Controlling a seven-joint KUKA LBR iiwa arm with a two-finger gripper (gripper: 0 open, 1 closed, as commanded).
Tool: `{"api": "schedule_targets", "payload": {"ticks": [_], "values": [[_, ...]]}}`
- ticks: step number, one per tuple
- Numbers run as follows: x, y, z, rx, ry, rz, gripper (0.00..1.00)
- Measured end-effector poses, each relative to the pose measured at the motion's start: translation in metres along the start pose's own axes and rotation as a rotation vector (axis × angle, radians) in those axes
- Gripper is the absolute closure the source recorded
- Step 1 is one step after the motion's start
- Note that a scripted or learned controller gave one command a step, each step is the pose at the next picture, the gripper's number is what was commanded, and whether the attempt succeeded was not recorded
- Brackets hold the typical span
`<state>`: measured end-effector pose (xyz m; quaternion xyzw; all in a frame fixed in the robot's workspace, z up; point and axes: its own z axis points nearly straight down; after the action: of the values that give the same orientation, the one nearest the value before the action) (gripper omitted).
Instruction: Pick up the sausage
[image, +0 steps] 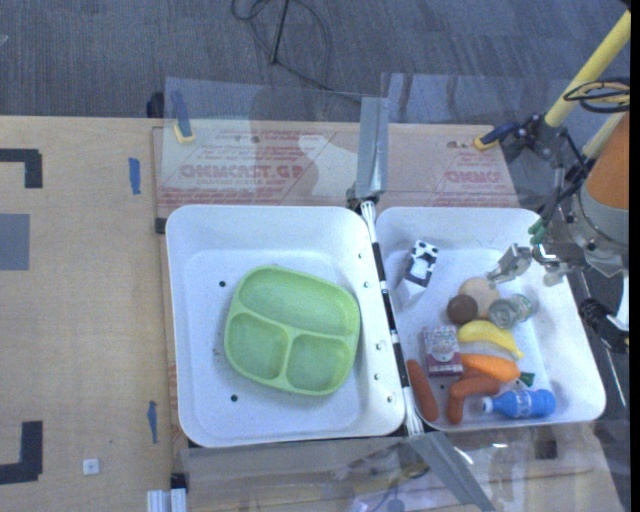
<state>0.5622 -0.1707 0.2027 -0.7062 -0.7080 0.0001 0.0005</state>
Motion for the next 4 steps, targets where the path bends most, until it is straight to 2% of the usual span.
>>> {"api": "schedule_targets", "payload": {"ticks": [1,2,3,4], "values": [[0.057,-0.068,0.106,-0.011,-0.001,0.004,0.0],[0.039,-0.083,0.091,-0.002,-0.001,0.056,0.0],[0.061,-0.08,0.112,-0.013,-0.006,0.022,0.0],[0.052,-0.072,0.061,-0.004,-0.002,-0.29,0.0]]}}
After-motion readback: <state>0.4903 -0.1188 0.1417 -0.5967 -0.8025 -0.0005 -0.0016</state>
